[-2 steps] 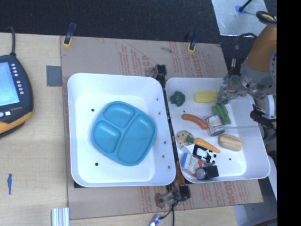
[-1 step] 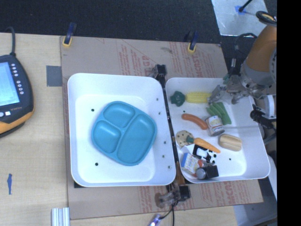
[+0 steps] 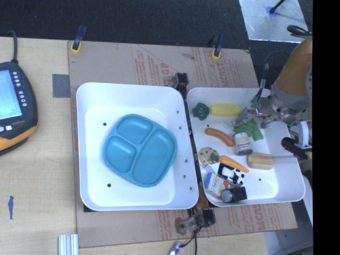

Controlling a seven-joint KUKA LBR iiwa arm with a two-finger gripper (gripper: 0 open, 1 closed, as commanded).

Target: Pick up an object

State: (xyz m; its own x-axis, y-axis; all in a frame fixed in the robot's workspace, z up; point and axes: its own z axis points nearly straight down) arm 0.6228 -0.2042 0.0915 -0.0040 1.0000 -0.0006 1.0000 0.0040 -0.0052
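The right bin (image 3: 287, 187) holds several small toys: a yellow corn cob (image 3: 224, 109), a dark green piece (image 3: 200, 110), an orange-red sausage (image 3: 219, 136), a small jar (image 3: 243, 142), a tan roll (image 3: 260, 161), a carrot (image 3: 232, 163) and a round cookie (image 3: 208, 155). My gripper (image 3: 248, 117) hangs low over the bin's upper right part, just right of the corn. It is right above a green leafy toy (image 3: 252, 130). I see nothing clearly held in it.
The left bin (image 3: 93, 193) carries a blue divided plate (image 3: 140, 150). A black-and-white toy (image 3: 229, 173), a blue-white packet (image 3: 214, 184) and a dark cylinder (image 3: 234, 194) crowd the right bin's near corner. A handheld pendant (image 3: 13, 102) lies on the bench at far left.
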